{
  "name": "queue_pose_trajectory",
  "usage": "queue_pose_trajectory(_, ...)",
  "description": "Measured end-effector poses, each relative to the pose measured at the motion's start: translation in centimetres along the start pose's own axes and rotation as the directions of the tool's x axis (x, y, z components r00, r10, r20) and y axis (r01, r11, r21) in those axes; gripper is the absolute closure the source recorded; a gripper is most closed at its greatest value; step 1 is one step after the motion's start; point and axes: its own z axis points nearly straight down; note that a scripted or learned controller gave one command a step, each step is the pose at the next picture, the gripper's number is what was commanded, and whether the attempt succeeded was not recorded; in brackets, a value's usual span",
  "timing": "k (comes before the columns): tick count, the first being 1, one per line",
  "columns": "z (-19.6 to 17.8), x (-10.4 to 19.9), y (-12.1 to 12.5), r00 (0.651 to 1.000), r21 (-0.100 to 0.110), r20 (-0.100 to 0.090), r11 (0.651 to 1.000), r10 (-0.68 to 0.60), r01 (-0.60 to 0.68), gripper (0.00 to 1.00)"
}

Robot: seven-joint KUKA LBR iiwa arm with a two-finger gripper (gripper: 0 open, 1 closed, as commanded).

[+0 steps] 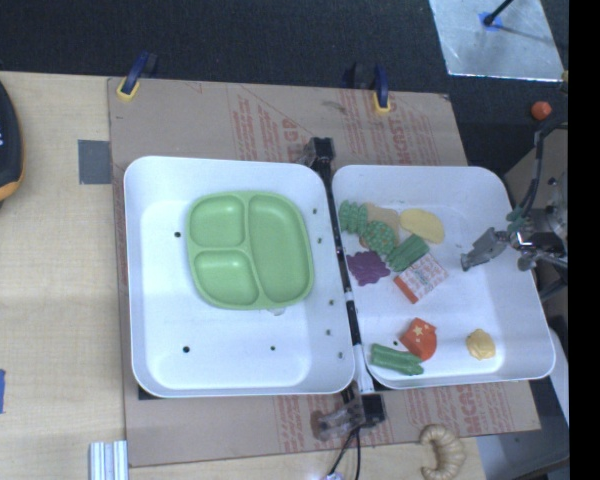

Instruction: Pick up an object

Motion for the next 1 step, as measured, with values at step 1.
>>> queue_pose_trajectory(1, 12.86, 7.65, 6.42, 1.000, -0.004, 0.000, 1.000, -0.008, 0.008, 0.00)
